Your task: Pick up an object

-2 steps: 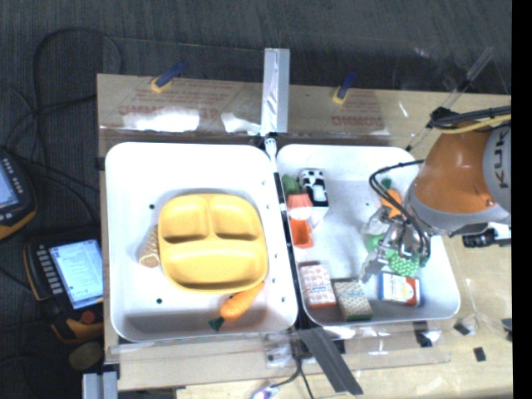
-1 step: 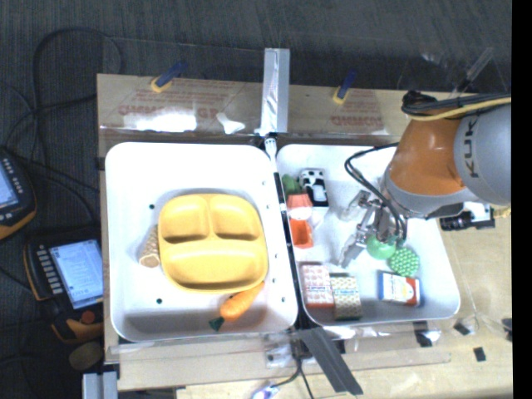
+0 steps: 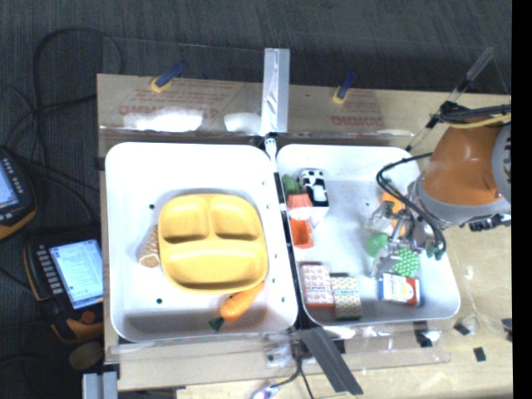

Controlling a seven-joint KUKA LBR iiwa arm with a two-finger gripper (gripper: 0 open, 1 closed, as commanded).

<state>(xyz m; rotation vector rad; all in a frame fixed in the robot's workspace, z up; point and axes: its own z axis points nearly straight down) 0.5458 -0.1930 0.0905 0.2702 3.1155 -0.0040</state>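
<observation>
My gripper [image 3: 397, 241] hangs low over the right part of the right bin [image 3: 349, 160], below the orange band of the arm [image 3: 462, 171]. Its tips sit among a green round item [image 3: 378, 243] and a green-and-white patterned object [image 3: 406, 263]. An orange piece [image 3: 389, 198] lies just behind it. A small carton in red, white and blue [image 3: 398, 290] lies just in front. I cannot make out anything held.
The left bin [image 3: 125, 173] holds a yellow divided tray [image 3: 213, 238], a carrot [image 3: 238, 304] and a cone-shaped piece [image 3: 150, 248]. Along the right bin's left wall are a black-and-white item [image 3: 312, 184], an orange-red block [image 3: 301, 233] and two small boxes [image 3: 329, 289].
</observation>
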